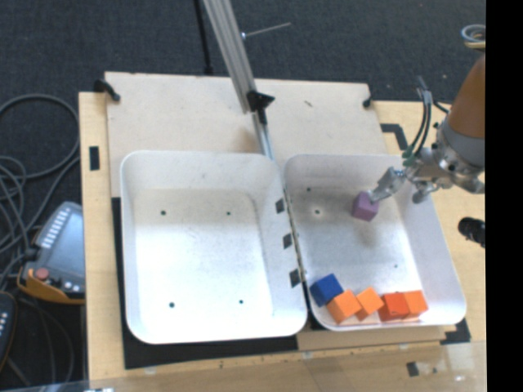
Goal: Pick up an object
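My arm (467, 109) wears an orange band that gives way to a grey wrist just behind my gripper (391, 184). Dark green and black cables loop along the wrist beside it. The gripper itself is bare silvery metal, with slim pale fingers

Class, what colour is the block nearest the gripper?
Purple block, by the gripper, camera view.
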Available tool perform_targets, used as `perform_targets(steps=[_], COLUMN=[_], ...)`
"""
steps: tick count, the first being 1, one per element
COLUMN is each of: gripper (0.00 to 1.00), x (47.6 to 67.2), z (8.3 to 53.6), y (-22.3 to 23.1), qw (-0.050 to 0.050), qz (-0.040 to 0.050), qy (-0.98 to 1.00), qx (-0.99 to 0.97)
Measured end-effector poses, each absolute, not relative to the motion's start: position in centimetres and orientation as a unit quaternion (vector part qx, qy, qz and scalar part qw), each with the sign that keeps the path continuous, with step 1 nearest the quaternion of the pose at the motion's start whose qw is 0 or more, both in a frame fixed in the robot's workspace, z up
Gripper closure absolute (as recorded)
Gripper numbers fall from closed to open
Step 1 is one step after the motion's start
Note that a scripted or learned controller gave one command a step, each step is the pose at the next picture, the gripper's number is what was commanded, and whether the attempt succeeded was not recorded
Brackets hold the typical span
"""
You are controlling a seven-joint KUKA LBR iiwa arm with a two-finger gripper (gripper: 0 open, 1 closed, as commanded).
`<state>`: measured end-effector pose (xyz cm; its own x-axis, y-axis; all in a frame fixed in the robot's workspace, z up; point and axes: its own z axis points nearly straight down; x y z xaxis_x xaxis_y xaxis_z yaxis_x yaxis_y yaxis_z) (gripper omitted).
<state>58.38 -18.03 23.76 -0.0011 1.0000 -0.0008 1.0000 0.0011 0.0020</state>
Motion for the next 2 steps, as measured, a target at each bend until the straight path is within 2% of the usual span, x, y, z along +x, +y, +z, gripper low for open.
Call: perform_targets(steps=[1,2], gripper=[1.0,0.0], x=[58.45,58.43], z=[24.89,24.82], y=[-18.15,-18.15], qw=[0.003,0.002], qz=[0.0013,0.0008], qy=[0.708,0.708], qx=[0.706,0.706])
